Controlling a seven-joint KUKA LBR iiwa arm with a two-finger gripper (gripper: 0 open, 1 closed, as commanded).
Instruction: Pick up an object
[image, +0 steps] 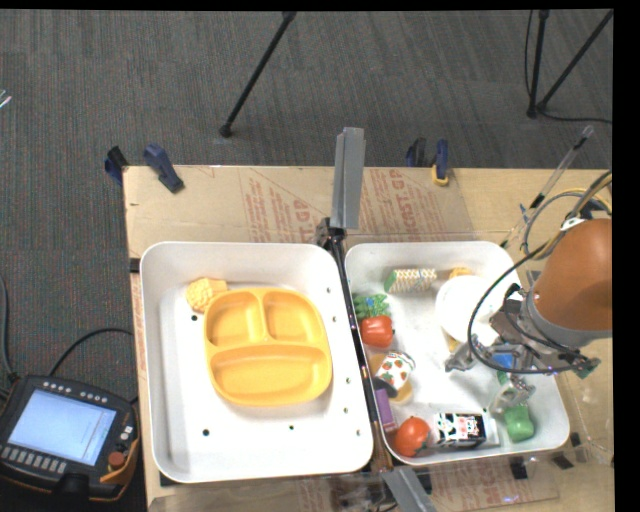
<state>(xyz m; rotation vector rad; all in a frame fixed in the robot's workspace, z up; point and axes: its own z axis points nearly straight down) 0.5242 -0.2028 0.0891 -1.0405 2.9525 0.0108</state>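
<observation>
My gripper (508, 378) hangs low over the right bin (430, 255), near its right wall, under the orange band of the arm (578, 278). Just below it lies a green toy block (519, 421). It is too close to the gripper for me to tell whether they touch. Left of the block lies a small milk carton (462, 428), with a red tomato (411, 435) beside it. A white round dish (462, 308) lies up and to the left of the gripper. Cables and the wrist hide part of the bin floor there.
The right bin also holds a red and green pepper (375, 326), a cupcake toy (396, 372), a purple piece (385, 409) and a striped roll (413, 280). In the left bin (165, 400) lie a yellow divided tray (268, 345) and a yellow corn toy (204, 292).
</observation>
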